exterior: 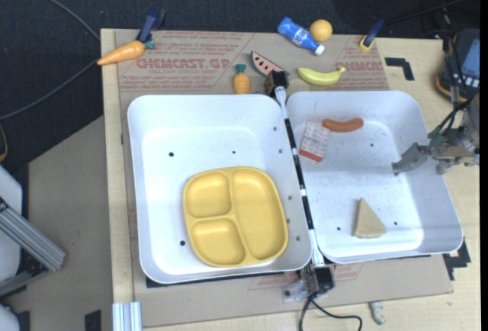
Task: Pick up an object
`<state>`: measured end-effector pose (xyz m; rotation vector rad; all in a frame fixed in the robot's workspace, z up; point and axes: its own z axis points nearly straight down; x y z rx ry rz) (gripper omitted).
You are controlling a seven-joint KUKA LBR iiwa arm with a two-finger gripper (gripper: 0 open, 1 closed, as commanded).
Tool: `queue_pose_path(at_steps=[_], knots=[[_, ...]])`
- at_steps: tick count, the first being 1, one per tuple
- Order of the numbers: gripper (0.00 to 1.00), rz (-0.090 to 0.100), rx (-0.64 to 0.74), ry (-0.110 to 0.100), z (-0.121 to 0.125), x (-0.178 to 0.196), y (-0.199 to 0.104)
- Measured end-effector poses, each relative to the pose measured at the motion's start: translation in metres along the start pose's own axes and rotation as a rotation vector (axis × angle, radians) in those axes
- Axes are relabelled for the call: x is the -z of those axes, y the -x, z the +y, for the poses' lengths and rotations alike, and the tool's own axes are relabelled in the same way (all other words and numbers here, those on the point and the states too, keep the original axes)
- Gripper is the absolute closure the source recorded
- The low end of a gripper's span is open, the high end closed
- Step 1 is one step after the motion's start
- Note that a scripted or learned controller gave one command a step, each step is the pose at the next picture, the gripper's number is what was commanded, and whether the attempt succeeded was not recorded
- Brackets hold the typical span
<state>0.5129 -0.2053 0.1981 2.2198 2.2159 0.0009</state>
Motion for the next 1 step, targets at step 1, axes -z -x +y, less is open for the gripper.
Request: queue_pose_path(at_steps=[1], knots=[[0.0, 0.003, 0.004, -0.001, 0.0703, 0.0256, -0.0431]])
